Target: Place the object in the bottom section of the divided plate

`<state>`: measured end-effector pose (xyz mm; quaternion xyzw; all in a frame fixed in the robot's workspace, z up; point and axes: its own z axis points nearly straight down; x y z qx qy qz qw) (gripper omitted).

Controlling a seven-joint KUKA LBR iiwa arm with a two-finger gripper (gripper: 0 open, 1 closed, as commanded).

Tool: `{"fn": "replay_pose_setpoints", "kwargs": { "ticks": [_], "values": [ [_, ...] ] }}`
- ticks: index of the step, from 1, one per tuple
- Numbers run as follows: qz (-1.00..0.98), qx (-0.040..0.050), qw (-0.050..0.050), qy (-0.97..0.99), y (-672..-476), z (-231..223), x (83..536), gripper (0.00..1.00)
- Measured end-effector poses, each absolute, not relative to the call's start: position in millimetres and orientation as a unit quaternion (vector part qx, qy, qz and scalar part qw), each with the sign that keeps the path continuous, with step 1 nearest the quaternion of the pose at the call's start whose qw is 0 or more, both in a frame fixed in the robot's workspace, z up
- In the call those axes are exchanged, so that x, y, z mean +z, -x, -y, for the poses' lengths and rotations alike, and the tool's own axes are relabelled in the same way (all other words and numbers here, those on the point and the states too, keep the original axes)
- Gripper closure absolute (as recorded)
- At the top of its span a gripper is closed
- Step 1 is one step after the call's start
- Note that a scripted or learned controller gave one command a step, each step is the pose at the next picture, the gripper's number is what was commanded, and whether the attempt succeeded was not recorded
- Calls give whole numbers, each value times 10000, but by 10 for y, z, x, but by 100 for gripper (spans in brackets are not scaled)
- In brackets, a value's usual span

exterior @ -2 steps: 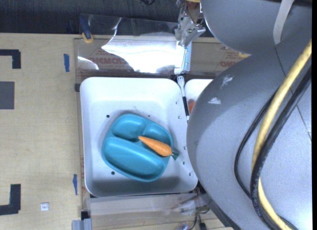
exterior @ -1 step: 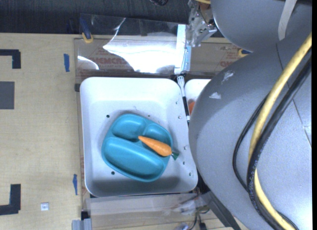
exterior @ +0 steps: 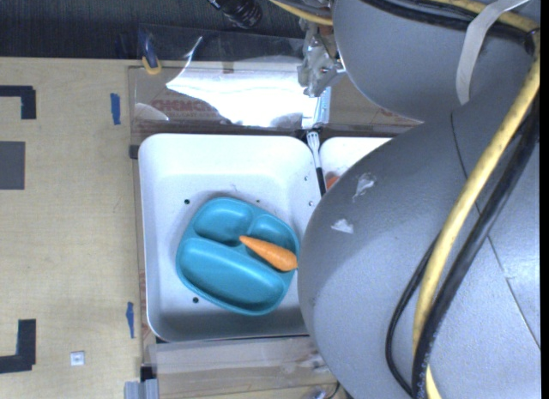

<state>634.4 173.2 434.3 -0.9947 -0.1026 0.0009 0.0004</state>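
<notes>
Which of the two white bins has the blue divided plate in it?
The left bin. It holds the blue plate with a carrot lying on it; the right bin is mostly hidden by the arm.

Robot lab: taped plywood bench, bins.

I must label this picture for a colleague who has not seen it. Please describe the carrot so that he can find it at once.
Look at the white bin on the left. A blue divided plate lies in it. The carrot is the small orange pointed thing on the plate's right side, the one orange item against the blue.
</notes>
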Motion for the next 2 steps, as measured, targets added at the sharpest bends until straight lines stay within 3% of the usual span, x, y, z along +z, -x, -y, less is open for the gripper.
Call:
{"fn": "replay_pose_setpoints", "kwargs": {
  "ticks": [1,2],
  "values": [
    [1002,5,-1,9950,-6350,-1707,4343,0],
    [1002,5,-1,9950,-6350,-1706,4343,0]
  ]
}}
